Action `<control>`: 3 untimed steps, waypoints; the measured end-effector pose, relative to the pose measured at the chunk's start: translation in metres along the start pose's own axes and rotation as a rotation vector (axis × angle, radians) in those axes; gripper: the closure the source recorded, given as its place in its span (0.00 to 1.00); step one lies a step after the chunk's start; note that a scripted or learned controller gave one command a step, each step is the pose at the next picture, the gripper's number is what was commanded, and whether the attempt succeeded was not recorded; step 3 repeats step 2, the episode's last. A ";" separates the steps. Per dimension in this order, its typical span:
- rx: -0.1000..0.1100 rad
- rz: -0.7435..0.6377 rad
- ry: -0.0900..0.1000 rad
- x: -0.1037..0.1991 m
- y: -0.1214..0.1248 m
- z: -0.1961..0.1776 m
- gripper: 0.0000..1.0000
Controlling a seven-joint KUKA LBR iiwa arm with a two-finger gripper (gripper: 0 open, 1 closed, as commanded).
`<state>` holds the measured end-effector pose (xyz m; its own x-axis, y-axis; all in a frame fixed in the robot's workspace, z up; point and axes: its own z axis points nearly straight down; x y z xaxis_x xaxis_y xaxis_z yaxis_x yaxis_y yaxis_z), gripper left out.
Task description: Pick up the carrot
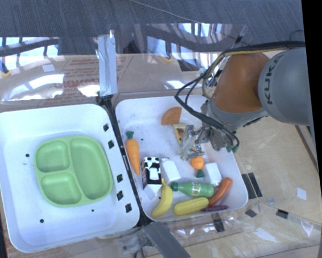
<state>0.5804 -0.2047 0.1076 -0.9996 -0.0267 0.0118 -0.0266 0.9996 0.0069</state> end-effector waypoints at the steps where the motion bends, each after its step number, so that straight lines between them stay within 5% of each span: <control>1: 0.000 -0.001 0.000 0.000 0.000 0.000 0.00; 2: -0.001 -0.003 0.002 -0.001 0.001 -0.006 1.00; 3: -0.001 -0.003 0.002 -0.001 0.001 -0.006 1.00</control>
